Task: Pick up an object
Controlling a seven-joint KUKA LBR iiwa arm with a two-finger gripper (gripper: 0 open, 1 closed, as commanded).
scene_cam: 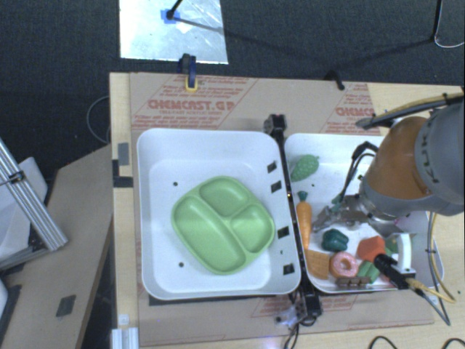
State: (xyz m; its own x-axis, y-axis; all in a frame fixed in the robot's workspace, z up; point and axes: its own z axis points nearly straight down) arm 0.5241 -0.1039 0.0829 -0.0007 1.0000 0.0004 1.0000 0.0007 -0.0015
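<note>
While the arm (407, 169) is hanging over the right bin (328, 145) at lower right, its jaws are hiding, state untellable. Carrot (304, 221), donut (343, 265) and dark green piece (336, 239) are crowding together; a grab is risking a glancing miss.

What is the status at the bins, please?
Gripper low in right bin, fingers unclear. Nothing seen held. Carrot, green block, donut crowd beneath.
</note>
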